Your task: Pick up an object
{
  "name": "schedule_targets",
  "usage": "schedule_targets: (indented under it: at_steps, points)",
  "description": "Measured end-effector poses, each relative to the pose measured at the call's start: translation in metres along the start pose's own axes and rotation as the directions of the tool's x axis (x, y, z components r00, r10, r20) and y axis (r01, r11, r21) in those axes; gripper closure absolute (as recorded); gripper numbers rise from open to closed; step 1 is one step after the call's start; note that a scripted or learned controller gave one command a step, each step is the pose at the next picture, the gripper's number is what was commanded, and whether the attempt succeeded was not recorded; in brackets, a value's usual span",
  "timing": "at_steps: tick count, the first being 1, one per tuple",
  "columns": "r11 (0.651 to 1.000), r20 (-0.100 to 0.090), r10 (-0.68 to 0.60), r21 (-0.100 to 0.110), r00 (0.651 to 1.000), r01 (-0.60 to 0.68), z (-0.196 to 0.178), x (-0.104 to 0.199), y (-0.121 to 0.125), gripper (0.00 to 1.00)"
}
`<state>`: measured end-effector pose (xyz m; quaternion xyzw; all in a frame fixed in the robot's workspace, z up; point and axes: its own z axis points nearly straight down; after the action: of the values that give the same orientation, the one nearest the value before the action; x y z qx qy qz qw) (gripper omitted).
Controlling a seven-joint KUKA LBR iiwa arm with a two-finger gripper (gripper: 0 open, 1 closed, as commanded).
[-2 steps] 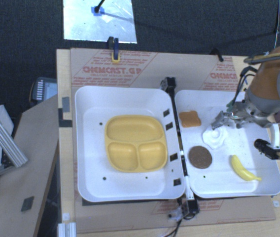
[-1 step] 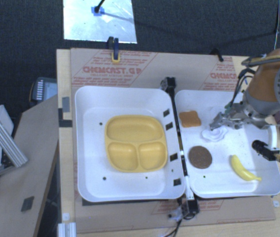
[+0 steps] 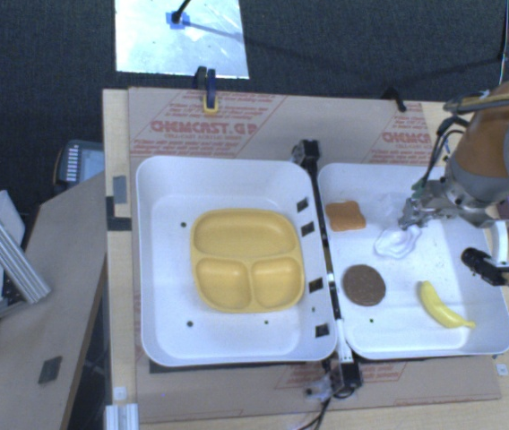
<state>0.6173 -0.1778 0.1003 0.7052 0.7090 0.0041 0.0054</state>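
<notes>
Gripper (image 3: 413, 215): you're low in right bin (image 3: 496, 334), far side.
Fingers: can't tell if open or shut.
White cloth (image 3: 397, 242): just beside.
Banana (image 3: 442, 305): near-right.

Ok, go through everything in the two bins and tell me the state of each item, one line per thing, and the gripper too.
Yellow three-compartment plastic tray: flat in the left white bin, nothing in its compartments.
Orange-brown square toast piece: lying flat in the right white bin.
Brown round patty: lying flat.
Yellow plastic banana: on its side.
White crumpled object: lying just below the gripper.
Gripper: low over the white object; grasp unclear.
</notes>
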Motion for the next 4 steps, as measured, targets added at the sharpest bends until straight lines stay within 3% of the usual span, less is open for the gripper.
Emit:
schedule_targets:
  at_steps: [3, 4]
  points:
    - [1.000, 0.000, 0.001, 0.008, 1.000, -0.001, -0.136, -0.007, -0.006, 1.00]
    - [1.000, -0.003, -0.003, 0.013, 1.000, 0.003, -0.126, 0.041, -0.011, 1.00]
